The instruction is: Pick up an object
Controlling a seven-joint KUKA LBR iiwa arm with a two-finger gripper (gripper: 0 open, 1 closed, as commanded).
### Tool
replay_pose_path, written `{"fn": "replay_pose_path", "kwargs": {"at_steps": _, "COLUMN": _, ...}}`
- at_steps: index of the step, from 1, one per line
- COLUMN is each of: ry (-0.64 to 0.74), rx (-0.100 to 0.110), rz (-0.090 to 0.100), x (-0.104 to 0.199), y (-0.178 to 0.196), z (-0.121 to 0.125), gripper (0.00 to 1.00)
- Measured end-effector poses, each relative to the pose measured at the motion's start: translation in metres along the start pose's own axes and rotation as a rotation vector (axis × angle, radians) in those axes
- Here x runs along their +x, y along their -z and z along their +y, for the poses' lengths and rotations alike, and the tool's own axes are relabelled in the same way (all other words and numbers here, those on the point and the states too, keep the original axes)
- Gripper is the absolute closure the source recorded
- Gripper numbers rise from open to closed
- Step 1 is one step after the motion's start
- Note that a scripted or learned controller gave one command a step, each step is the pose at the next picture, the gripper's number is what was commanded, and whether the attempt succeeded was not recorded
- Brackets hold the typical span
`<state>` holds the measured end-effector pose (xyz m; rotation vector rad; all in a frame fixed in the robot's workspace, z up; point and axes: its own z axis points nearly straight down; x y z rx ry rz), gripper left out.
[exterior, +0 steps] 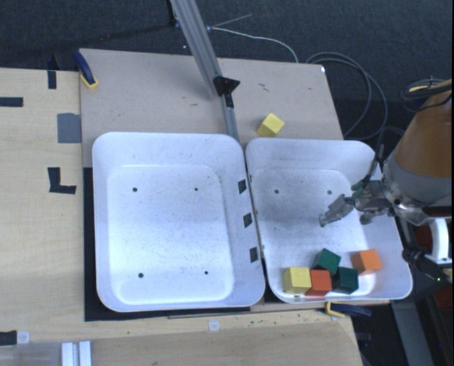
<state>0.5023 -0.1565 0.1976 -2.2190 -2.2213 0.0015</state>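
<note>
Your arm (425, 155) came in from the right edge, its orange band showing above the grey wrist. You had the wrist bent leftward and down, the claw (335, 212) low and slanted to the left. Its fingers were too blurred for me to read.

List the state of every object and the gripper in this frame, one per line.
gripper: over the right bin, nothing between its fingers, open or shut unclear
yellow block: resting in right bin, near front rim
red block: beside the yellow block
green blocks: clustered with the red block
orange block: slightly apart, right of cluster
loose yellow block: on the bench behind the bins
right bin: flat on bench
left bin: flat on bench
</note>
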Motion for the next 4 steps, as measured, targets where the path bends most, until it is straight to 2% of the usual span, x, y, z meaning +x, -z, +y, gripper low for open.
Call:
{"fn": "replay_pose_path", "kwargs": {"at_steps": 1, "ry": 0.004, "rx": -0.006, "rz": -0.001, "x": 0.012, "y": 0.008, "z": 0.075, "gripper": 0.00}}
{"fn": "replay_pose_path", "kwargs": {"at_steps": 2, "ry": 0.003, "rx": -0.004, "rz": -0.001, "x": 0.023, "y": 0.019, "z": 0.113, "gripper": 0.00}}
{"fn": "replay_pose_path", "kwargs": {"at_steps": 3, "ry": 0.005, "rx": -0.006, "rz": -0.001, "x": 0.060, "y": 0.036, "z": 0.160, "gripper": 0.00}}
{"fn": "replay_pose_path", "kwargs": {"at_steps": 4, "ry": 0.007, "rx": 0.000, "rz": 0.001, "x": 0.205, "y": -0.003, "z": 0.179, "gripper": 0.00}}
